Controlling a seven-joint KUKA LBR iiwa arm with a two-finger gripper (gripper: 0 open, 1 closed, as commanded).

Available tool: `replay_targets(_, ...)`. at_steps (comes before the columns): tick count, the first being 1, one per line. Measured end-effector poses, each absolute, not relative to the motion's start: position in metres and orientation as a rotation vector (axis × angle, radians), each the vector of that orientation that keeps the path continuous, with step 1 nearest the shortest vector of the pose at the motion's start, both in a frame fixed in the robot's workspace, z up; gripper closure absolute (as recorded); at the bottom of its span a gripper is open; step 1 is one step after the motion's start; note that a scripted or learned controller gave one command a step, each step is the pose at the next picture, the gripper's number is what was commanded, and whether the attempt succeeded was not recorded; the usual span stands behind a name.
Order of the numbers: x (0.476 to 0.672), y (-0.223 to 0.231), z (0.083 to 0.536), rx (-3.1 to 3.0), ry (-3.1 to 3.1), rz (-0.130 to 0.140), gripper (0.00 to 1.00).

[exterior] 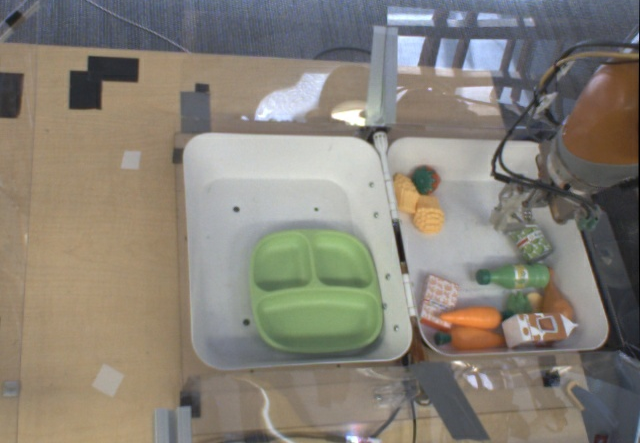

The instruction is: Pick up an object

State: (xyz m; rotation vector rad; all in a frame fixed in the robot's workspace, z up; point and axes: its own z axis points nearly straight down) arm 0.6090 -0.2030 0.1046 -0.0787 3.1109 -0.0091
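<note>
I see the arm [600, 126] reaching in from the right, its orange band above the far right corner of the right bin [470, 191], wrist pointing down into it. The end effector [522, 213] hangs low over the bin's right side, just above a small green can [533, 244]; I cannot tell from here whether it is released or clenched, and I see nothing clearly held in it.

The right bin holds the toys. Two yellow corn cobs [418, 205] and a small green and red fruit [426, 178] lie at its far left. A green bottle [515, 277] lies on its side near the can. Along the near edge sit a pink patterned packet [439, 293], two carrots [470, 327] and a small white carton [536, 329].

The left bin [230, 181] holds a green divided plate [315, 289], lying flat toward its near right. Both bins rest side by side on the tabletop [90, 261].
</note>
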Motion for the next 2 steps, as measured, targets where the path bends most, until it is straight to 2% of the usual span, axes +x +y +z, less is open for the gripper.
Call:
replay_targets(1,0.621,-0.163,0.262,-0.048,3.116,-0.007,1.0)
replay_targets(2,0.636,-0.097,0.263,-0.016,3.13,0.004,1.0)
